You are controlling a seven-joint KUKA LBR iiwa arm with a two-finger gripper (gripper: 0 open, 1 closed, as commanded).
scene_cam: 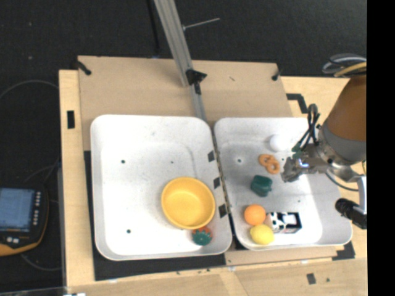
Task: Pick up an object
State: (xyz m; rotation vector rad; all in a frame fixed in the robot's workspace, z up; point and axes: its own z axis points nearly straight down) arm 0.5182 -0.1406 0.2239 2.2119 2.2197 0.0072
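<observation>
My gripper [291, 170] hangs over the right bin [247, 142], just right of a small orange pretzel-shaped ring [269, 161] and above-right of a dark green block [261, 185]. A white ball [278, 142] lies toward the bin's far side. Near the front edge sit an orange ball [254, 214], a yellow lemon [261, 234] and a black-and-white toy [286, 222]. Nothing shows between the gripper's fingers.
The left bin [123, 165] holds a yellow bowl [187, 202] and a small green-and-red object [202, 235] at its front right corner. A grey metal rail [176, 39] slants down to the gap between the bins. A handheld pendant [21, 217] lies off the bench at left.
</observation>
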